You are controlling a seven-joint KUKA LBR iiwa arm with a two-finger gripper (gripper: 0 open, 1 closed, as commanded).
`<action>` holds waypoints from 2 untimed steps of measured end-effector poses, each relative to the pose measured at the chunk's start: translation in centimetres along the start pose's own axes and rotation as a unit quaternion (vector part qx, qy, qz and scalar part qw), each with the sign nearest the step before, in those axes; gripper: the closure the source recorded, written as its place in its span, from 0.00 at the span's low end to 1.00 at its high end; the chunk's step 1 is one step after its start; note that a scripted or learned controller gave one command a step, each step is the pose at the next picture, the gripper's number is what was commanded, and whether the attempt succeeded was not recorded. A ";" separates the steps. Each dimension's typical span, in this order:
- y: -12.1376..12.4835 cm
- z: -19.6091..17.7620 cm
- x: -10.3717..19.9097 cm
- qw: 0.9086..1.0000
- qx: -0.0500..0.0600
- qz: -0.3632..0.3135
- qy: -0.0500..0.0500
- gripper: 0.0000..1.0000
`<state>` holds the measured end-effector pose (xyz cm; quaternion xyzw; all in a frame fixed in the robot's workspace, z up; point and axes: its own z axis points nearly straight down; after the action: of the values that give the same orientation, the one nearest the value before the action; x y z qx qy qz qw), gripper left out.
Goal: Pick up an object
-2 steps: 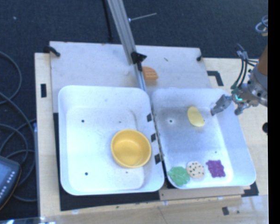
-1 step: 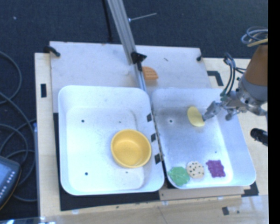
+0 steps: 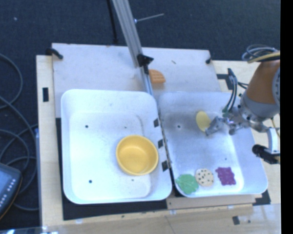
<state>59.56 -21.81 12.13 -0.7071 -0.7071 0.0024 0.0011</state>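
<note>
In the right bin (image 3: 244, 155), a small yellow piece (image 3: 202, 120) lies near the upper middle. Along that bin's front edge sit a green piece (image 3: 187, 183), a speckled cookie (image 3: 204, 177) and a purple grape cluster (image 3: 226, 175). My gripper (image 3: 223, 127) hangs low over the right bin, just right of the yellow piece, reaching in from the right on the grey arm with its orange band (image 3: 261, 84). Its fingers stand open with nothing between them; the left finger (image 3: 214, 126) is close beside the yellow piece.
The left bin (image 3: 83, 130) holds a yellow bowl (image 3: 136, 154). An orange piece (image 3: 156, 76) lies on the board behind the bins, beside a slanted metal rail (image 3: 129, 28). Cables trail off the bench's left side.
</note>
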 end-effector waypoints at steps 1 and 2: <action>0.0 2.1 -0.2 1.000 -0.002 0.000 -0.001 0.00; 0.1 0.8 -0.2 1.000 -0.005 0.001 -0.001 1.00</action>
<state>59.69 -22.05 11.30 -0.7076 -0.7066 -0.0002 -0.0031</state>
